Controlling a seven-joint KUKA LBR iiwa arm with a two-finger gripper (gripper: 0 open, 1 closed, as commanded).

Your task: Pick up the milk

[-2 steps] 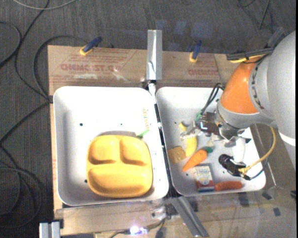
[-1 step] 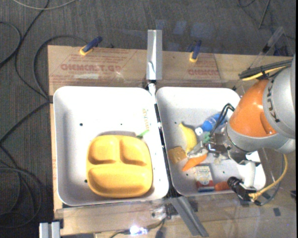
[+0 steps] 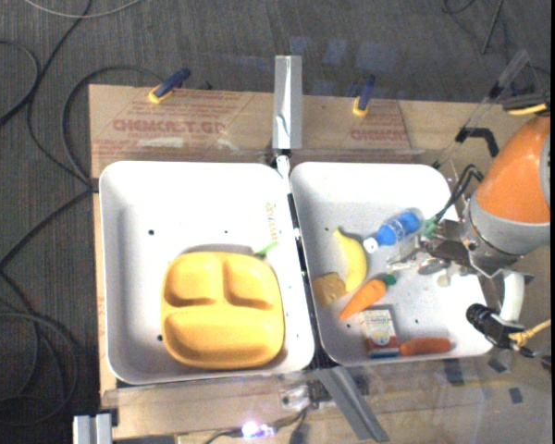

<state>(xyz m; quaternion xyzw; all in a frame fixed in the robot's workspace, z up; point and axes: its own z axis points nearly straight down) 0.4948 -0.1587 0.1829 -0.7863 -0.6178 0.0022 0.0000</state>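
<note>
Milk carton (image 3: 378, 327) is lying flat near front of right bin (image 3: 425, 178), just below carrot (image 3: 363, 297), w/ gripper (image 3: 424, 248) hovering above & right by the bottle (image 3: 394, 228), prob. lining up; can't tell gripper's state.

Floor (image 3: 166, 17): dark grey carpet, ribbed texture, visible along the top and left of the view. Several thin cables (image 3: 51, 7) lie loose across it, one pale loop at top left, darker ones at left and top right. Bench top (image 3: 194, 123): brown cardboard sheet with faded red lettering, fastened at its far edge by two clamps (image 3: 169, 85) with yellow and blue grips. A metal upright profile (image 3: 287, 100) stands at centre rear. Lighting even, no hard shadows.
</note>
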